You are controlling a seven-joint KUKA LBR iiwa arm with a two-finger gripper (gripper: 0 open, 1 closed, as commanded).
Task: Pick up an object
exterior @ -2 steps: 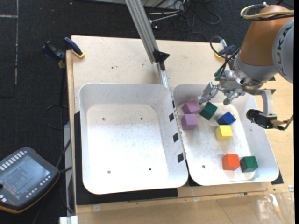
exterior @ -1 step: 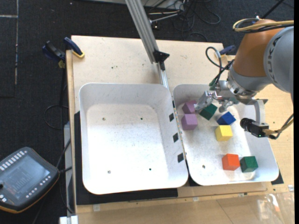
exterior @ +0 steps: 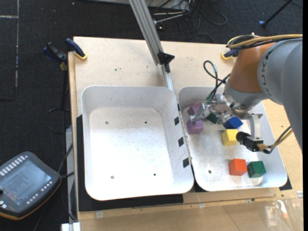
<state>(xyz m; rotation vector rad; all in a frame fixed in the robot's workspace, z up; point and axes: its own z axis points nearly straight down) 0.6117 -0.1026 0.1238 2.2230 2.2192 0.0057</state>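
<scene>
The gripper [exterior: 208, 113] hangs low in the right bin [exterior: 211, 177], just beside two purple blocks [exterior: 195, 119]; whether its claw is released or clenched, I cannot tell. Blue [exterior: 233, 123], yellow [exterior: 229, 137], orange [exterior: 237, 167] and green [exterior: 256, 169] blocks lie nearer the bin's right side.

The arm [exterior: 269, 66] runs off the right edge, and its wrist covers the far corner of the right bin [exterior: 211, 174]. The hand [exterior: 208, 110] is mostly buried under it, so can't tell the finger state. The pendant [exterior: 24, 184] is clipped at the left edge.
</scene>
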